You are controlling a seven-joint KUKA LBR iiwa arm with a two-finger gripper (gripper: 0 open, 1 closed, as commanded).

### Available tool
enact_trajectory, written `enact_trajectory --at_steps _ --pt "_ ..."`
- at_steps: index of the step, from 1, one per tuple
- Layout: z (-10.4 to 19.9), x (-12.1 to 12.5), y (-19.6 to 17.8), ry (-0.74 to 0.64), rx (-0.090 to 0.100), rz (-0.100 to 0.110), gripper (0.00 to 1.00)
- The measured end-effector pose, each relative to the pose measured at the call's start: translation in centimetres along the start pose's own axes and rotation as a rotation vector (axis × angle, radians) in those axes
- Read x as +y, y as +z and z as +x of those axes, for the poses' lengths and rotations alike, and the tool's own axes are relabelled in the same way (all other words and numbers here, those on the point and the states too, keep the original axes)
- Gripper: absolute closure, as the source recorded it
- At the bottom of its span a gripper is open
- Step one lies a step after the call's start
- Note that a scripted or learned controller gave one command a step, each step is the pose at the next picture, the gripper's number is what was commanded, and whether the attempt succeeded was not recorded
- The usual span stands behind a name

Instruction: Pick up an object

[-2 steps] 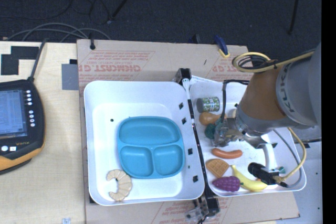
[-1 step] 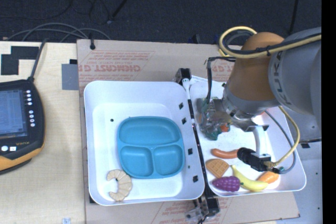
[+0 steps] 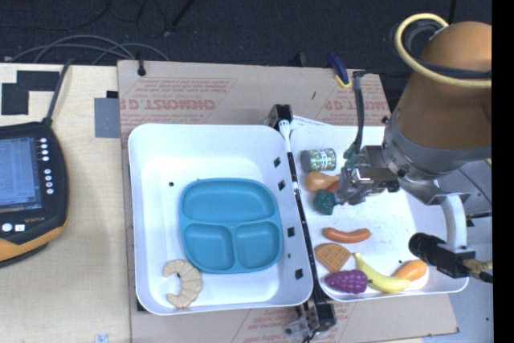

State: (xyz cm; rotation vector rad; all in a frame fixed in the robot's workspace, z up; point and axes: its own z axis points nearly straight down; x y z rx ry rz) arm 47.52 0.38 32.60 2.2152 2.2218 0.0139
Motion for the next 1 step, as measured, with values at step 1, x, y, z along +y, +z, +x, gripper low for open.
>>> enact_trajectory --at_steps 1 --pt "5.26 0.2 -6.49 -0.004 -0.001 0.005 1.0"
